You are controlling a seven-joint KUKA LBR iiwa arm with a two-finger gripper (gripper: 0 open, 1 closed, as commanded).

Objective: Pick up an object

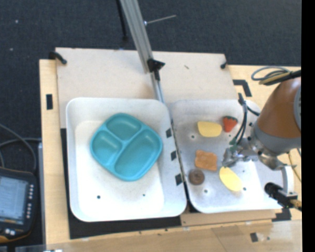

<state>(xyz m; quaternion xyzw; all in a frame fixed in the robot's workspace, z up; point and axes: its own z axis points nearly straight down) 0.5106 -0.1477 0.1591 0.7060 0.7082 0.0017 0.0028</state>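
In the camera view, the gripper [232,157] hung low in the right bin [210,203], just at 12 o'clock of the yellow piece [230,179]; whether it was open I cannot tell. A straight descent, centred on that piece, looked best.

1. You've got two bins side by side on the bench [121,72]: left bin [79,193], right bin [210,206].
2. In the left bin, a divided tray [127,146] sits just behind centre.
3. In the right bin: an oval piece [209,128] at the back, a strawberry [230,123] just right of it.
4. A square piece [206,160] lies mid-bin; a round piece [197,177] just before it, a flat oval [230,179] to the right.
5. The gripper [232,159] hangs between the square piece and the flat oval.
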